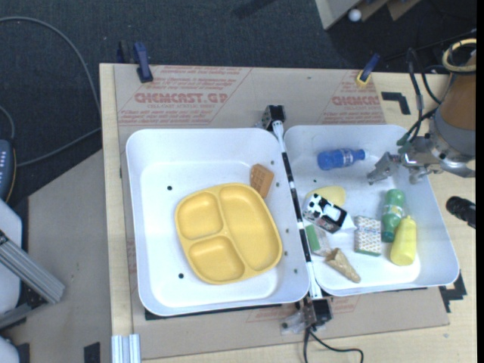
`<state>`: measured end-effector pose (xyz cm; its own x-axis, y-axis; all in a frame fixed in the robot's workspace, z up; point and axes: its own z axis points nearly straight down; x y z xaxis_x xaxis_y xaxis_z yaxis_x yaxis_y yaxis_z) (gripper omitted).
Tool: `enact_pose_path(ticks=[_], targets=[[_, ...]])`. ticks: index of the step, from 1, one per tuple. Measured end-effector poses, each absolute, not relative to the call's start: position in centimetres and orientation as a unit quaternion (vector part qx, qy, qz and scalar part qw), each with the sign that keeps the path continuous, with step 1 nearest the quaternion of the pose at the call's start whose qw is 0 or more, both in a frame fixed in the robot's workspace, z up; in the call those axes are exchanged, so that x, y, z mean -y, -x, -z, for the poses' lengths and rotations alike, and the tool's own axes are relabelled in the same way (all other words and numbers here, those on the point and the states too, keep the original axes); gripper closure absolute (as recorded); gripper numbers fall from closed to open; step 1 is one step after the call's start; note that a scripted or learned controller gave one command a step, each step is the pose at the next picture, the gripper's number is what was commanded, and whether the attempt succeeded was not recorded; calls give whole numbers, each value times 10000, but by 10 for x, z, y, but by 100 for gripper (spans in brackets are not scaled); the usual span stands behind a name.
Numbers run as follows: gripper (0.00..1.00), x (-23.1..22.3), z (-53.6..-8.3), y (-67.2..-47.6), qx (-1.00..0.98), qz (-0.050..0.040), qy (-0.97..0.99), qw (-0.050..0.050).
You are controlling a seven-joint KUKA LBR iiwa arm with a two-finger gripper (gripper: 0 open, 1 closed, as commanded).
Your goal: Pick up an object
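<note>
Take the yellow plate [228,233] as your landmark: it is a three-compartment plate lying in the left bin [151,157], and its compartments hold nothing. Just off the plate's upper right corner a small tan waffle-like cracker [262,178] leans against that bin's right wall.

Everything you might pick sits to the right of the plate, in the right bin [446,255]. Nearest the plate, just past the divider, you have a black-and-white cow-patterned toy [325,212] lying partly on a pale yellow piece [333,196], with a thin green stick [312,237] below it along the bin's left wall. Further down from there a tan cone [342,264] lies on its side. Moving on away from the plate, you see a small patterned box [368,236], then a green bottle [392,212] and a yellow bottle [404,241] lying side by side and touching. Up and to the right of the plate, a blue bottle [339,158] lies on its side near the bin's far wall.

The gripper [404,165] hangs over the upper right part of the right bin, right of the blue bottle and above the green bottle. Its fingers look spread apart, and you can see nothing between them, so it holds no object
</note>
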<state>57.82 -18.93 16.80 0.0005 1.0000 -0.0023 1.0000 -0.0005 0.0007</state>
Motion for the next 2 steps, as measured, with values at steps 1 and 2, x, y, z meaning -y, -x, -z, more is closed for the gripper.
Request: enact_pose_path(ticks=[1, 2], targets=[[0, 202, -84, -548, -7069, 2, -7073, -3], [0, 134, -85, -593, -7075, -8, -7068, 10]])
